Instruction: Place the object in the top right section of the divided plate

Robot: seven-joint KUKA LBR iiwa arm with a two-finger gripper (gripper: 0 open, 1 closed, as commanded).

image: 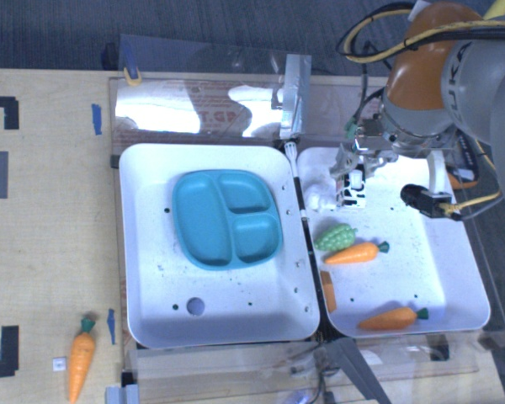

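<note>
Carrots (390,318) and a green vegetable (335,237) lie in the right bin (454,251) — supply for the blue divided plate (227,218), left bin. The gripper (350,178) hovers above them, grasp unclear.

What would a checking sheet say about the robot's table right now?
Surface: wooden bench bearing two white bins, left bin and right bin.
Job's things: blue divided plate in the left bin, nothing on it; two toy carrots and a green toy vegetable in the right bin.
Clutter: third toy carrot on the bench, outside the bins.
Grippers: pincer over the right bin's upper left; holds nothing visible.
Cables: yellow and black cables loop at the arm.
Surroundings: blue tape marks, black floor markers.
</note>
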